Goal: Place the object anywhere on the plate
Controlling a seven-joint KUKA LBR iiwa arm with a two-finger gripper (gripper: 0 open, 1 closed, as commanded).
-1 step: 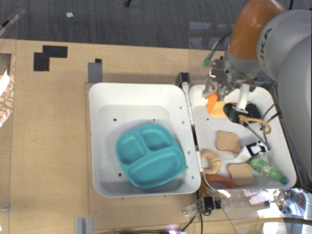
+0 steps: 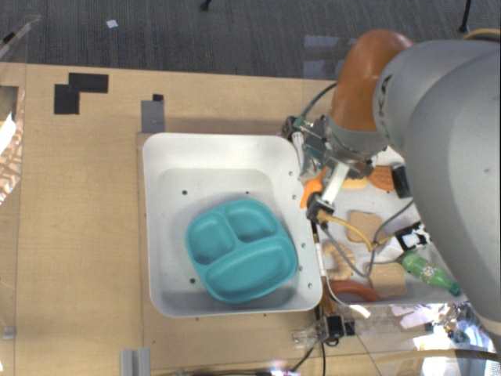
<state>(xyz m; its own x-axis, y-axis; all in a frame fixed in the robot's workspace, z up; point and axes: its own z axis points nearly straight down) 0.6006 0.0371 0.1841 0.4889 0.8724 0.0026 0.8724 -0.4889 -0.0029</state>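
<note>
A teal divided plate [image 2: 241, 249] lies in the left white bin [image 2: 168, 210], toward its front, with nothing on it. My gripper [image 2: 310, 161] hangs over the wall between the two bins, at the back, beyond the plate's far right corner. The wrist hides its tips. A small orange object [image 2: 311, 187] shows just below the gripper at the edge of the right bin; I cannot tell whether it is held.
The right bin [image 2: 325, 284] holds several toy foods: a tan bread slice [image 2: 362, 225], a green bottle [image 2: 427, 271], a brown-red sausage [image 2: 356, 291], a tan block [image 2: 389, 277] and an orange-brown piece [image 2: 381, 178]. The grey arm [image 2: 446, 131] covers that bin's back and right.
</note>
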